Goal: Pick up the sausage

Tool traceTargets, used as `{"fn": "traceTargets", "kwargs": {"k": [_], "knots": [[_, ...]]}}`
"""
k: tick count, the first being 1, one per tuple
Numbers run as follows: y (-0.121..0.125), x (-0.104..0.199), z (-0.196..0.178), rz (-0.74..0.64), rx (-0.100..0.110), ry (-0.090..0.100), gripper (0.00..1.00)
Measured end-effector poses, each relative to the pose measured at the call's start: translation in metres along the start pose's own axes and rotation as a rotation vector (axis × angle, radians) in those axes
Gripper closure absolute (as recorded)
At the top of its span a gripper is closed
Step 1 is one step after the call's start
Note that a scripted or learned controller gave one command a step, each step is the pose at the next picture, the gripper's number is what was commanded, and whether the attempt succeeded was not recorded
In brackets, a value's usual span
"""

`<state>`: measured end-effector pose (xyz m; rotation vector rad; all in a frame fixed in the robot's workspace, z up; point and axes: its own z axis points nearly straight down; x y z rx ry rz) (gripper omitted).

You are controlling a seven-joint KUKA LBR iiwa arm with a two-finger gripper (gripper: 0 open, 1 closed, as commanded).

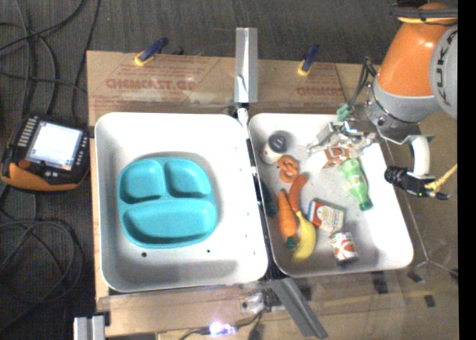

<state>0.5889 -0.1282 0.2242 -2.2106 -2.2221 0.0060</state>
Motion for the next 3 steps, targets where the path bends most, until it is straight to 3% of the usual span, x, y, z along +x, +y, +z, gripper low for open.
{"fn": "traceTargets", "kwargs": {"k": [1, 2, 3], "knots": [[0.013, 0.000, 0.130, -0.071, -0.003, -0.001, 0.00], [0.012, 0.002, 0.125, -0.072, 0.005, 0.003, 1.00], [0.075, 0.040, 0.043, -0.758, -0.004, -0.003, 1.00]]}}
